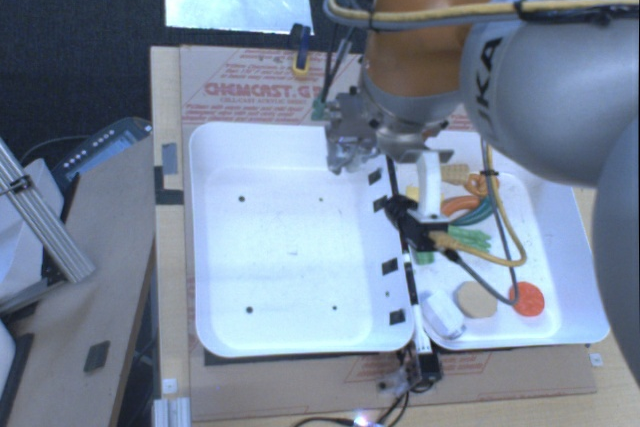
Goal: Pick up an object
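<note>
While the grey arm reaches in from the right, its glossy, rounded orange band bulges above the wrist. The metal pincer hangs over the far right corner of the left bin. Seen from above it is a blocky, dull-grey cluster, and I cannot tell whether it is open or closed, nor whether it has hold of anything.

The left bin is a shallow tray of smooth white plastic with rounded corners, and its floor is dotted with a few small dark specks. The right bin, of the same make, sits beside it with their rims touching.

The things to pick all lie in the right bin. A flat orange disc rests near the front, just beside a matte tan oval and a white rounded lump at the front left corner. Farther back lie a green ridged piece, a curved orange piece and a pale, ribbed yellowish piece, close together.

Both bins stand on a sheet of brown cardboard printed with red letters.
</note>
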`<state>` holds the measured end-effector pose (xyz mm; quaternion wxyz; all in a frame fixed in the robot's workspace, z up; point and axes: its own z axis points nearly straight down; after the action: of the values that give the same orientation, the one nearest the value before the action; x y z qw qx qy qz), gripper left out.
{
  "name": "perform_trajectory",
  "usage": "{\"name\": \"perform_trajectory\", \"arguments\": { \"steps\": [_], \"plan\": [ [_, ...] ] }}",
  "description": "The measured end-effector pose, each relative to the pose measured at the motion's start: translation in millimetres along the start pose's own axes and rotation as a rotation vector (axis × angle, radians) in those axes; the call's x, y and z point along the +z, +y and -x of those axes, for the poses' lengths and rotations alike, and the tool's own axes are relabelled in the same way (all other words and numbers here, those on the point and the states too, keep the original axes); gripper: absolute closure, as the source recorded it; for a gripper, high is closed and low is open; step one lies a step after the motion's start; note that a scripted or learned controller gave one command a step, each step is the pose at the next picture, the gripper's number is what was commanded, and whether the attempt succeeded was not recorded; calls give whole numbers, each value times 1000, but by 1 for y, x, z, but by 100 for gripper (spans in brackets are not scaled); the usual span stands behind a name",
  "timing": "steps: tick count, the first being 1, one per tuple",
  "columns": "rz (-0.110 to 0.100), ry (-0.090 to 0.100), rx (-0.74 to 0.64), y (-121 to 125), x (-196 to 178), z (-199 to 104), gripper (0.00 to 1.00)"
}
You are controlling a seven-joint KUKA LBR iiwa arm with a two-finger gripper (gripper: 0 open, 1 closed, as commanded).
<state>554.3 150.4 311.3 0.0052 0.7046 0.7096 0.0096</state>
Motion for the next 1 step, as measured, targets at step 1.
{"name": "perform_trajectory", "arguments": {
  "steps": [1],
  "plan": [
    [-26,-5,-2,-7,74,-61,100]
  ]
}}
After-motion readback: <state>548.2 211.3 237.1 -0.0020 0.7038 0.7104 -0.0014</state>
